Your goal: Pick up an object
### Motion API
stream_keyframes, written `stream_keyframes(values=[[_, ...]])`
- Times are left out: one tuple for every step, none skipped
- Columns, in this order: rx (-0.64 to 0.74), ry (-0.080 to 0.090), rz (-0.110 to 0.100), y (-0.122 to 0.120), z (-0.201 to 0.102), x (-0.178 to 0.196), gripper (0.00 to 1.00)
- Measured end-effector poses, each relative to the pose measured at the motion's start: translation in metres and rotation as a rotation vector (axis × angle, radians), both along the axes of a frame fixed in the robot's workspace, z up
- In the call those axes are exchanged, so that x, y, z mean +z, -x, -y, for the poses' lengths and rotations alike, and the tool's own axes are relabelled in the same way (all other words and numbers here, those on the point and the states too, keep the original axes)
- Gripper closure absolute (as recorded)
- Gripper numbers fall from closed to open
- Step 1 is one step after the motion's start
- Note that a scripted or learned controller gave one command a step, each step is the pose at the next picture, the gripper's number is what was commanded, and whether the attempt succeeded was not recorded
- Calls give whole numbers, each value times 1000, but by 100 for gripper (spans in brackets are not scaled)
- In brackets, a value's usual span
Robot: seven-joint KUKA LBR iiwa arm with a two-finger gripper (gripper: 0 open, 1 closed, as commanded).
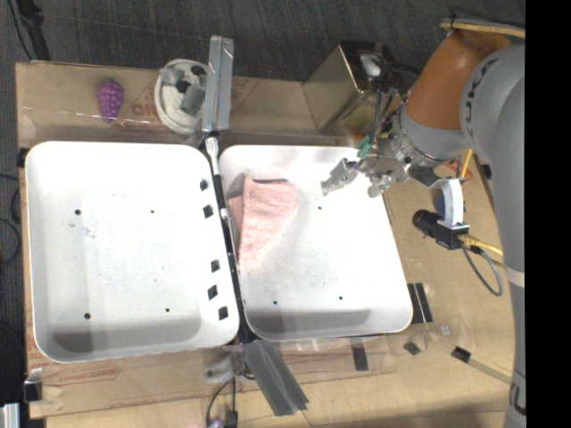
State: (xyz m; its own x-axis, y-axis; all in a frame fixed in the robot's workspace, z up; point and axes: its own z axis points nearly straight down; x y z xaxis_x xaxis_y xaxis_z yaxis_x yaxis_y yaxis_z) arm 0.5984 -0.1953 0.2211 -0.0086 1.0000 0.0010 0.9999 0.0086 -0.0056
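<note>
Approaching the soft pink folded cloth [265, 214] in the right shallow white bin [375, 275]
The two-finger gripper [357, 178] hovers beside it, fingers spread, nothing between; next it must descend onto the cloth.

A robotics lab: white bins [116, 239] on a cable-strewn bench [446, 283].

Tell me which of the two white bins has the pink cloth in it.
The right bin, the one under the gripper. The pink cloth lies against its left wall; the left bin holds none.

Two white bins [116, 163] — one pink cloth [264, 217], one purple, perhaps grape-like, object [110, 99].
</note>
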Motion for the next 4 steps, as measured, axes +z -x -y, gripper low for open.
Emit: stream_keyframes(values=[[87, 1, 8, -45, -18, -127, 0], [244, 0, 5, -59, -80, -128, 0], [185, 1, 4, 17, -85, -128, 0], [209, 0, 6, -59, -55, -128, 0]])
